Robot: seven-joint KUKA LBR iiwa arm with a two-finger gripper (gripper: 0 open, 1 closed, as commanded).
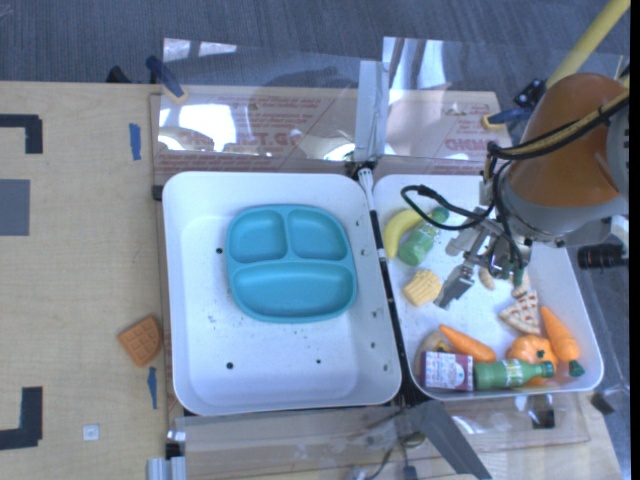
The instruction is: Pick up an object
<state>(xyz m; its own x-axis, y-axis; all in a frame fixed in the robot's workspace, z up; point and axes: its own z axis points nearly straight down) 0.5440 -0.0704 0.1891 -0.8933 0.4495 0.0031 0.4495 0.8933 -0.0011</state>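
My gripper (pixel 479 274) hangs low over the middle of the right bin (pixel 588 313), its fingers apart and gripping nothing. A small beige piece (pixel 487 277) lies under the gap between them. A yellow corn chunk (pixel 422 288) sits just left of the fingertips. Further up-left are a yellow banana (pixel 396 229) and a green item (pixel 416 244). Along the bin's front lie a carrot (pixel 467 343), a red-and-white can (pixel 446 370), a green bottle (pixel 512 374), an orange pepper (pixel 530 350), a second carrot (pixel 560 334) and a pizza slice (pixel 520 314).
The left bin (pixel 200 318) holds a blue divided plate (pixel 291 262). A waffle piece (pixel 140 340) lies on the wooden bench left of the bins. A black cable (pixel 440 203) loops from the wrist over the right bin's back. Clear plastic sheeting stands behind both bins.
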